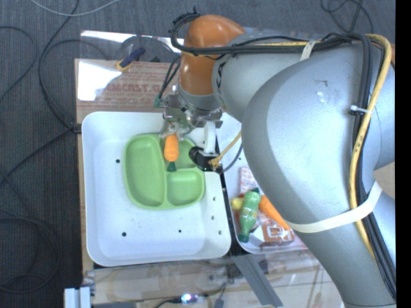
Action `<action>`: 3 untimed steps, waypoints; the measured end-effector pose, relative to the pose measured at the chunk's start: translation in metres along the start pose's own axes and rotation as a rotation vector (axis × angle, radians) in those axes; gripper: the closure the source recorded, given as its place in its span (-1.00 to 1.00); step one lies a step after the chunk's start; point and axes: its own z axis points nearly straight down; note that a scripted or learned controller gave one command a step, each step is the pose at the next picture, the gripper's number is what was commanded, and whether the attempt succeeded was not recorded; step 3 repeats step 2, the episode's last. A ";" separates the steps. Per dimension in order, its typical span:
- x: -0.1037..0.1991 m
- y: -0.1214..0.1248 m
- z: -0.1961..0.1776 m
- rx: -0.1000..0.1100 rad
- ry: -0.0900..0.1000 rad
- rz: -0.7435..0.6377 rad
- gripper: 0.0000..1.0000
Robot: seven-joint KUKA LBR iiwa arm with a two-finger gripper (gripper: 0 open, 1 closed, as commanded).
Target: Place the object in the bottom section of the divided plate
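A green divided plate [146,172] lies in the left white bin [115,236]. It has one long section on the left and two smaller ones on the right. An orange toy carrot [171,149] with a green stalk end hangs upright over the plate's middle divider, near the upper right section. My gripper [173,132] is directly above the carrot. Its fingers close on the carrot's top end. The orange band and grey wrist hide the back of the gripper.
The right bin [239,239] holds a green bottle [249,208], a second orange carrot [273,214], a yellow piece [237,203] and a printed packet [277,234]. A black cable fitting [199,158] hangs at the plate's right rim. The big grey arm covers the right side.
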 end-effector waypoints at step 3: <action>0.049 -0.064 0.011 -0.029 0.007 0.104 -1.00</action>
